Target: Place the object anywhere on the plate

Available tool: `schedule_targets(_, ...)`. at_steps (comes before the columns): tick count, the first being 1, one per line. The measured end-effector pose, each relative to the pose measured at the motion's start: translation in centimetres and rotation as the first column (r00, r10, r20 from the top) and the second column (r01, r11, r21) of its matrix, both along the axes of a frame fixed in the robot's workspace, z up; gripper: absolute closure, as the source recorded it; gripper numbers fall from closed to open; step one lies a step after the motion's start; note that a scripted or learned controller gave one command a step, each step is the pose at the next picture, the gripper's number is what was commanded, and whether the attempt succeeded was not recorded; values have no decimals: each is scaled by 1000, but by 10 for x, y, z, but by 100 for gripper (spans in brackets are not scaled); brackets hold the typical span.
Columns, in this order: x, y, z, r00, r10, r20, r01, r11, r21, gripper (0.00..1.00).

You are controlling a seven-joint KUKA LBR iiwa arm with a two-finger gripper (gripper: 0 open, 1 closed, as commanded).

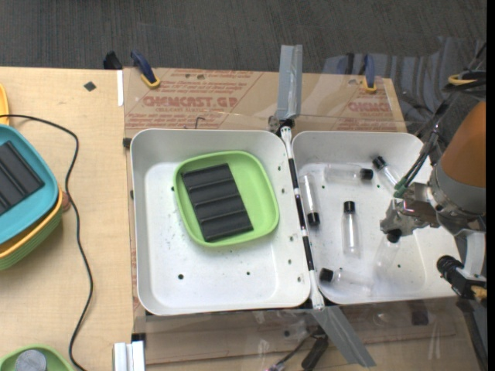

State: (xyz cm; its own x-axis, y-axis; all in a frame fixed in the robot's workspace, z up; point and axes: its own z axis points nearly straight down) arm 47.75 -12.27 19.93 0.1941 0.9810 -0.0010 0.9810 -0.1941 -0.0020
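Arm enters from the right edge, orange band uppermost, grey wrist angled down and leftward. Hand (393, 232) sits low at the arm's left end; finger state not discernible at this angle

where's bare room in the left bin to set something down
Bare floor of the left white bin lies left of and below the square green plate. The plate's rim is free around the dark ribbed insert at its middle. The right white bin is crowded with clear black-capped vials.
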Motion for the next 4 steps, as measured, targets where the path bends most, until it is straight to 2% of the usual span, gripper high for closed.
schedule_targets(1,0,0,0,1000,0,0,0,1000,0,0)
schedule_targets(2,1,-68,110,998,-67,0,67,998,-2,0)
schedule_targets(3,1,-90,215,1000,1,0,-1,1000,-2,0)
schedule_targets(4,1,-93,240,1000,-15,-1,15,1000,-2,0)
